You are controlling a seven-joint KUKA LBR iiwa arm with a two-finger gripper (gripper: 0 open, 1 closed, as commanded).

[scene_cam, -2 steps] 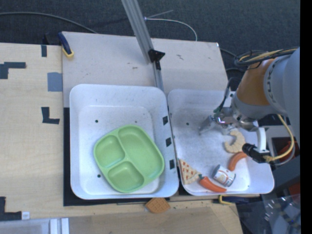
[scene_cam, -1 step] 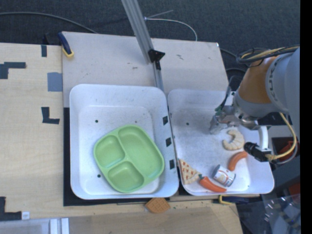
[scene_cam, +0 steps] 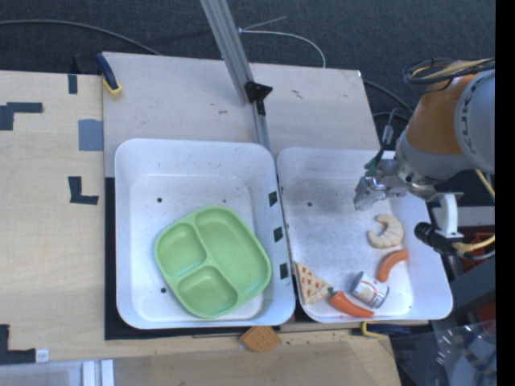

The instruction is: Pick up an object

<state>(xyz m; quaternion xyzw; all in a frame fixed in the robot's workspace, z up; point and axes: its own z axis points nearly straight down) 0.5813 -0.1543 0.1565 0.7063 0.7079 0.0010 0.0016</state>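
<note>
A slanted grey metal pole [scene_cam: 231, 43] runs from the top centre of the frame down to a black clamp [scene_cam: 257, 92]. Pale wooden boards [scene_cam: 48, 215] fill the left side, marked with dark grey tape patches [scene_cam: 90, 133]. A blue and yellow clip [scene_cam: 108, 73] sits at the upper left. Thin white cables [scene_cam: 299, 41] curl over dark carpet [scene_cam: 354, 14] along the top. A tan waffle-patterned biscuit piece [scene_cam: 259, 338] lies at the bottom centre

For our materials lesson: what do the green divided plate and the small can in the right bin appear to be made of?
Green divided plate: probably moulded plastic, with uniform colour, soft rounded compartments and a dull sheen. Small can: possibly metal or toy plastic; its end looks pale and shiny, with a band like a printed label, but it is too small to tell.
</note>
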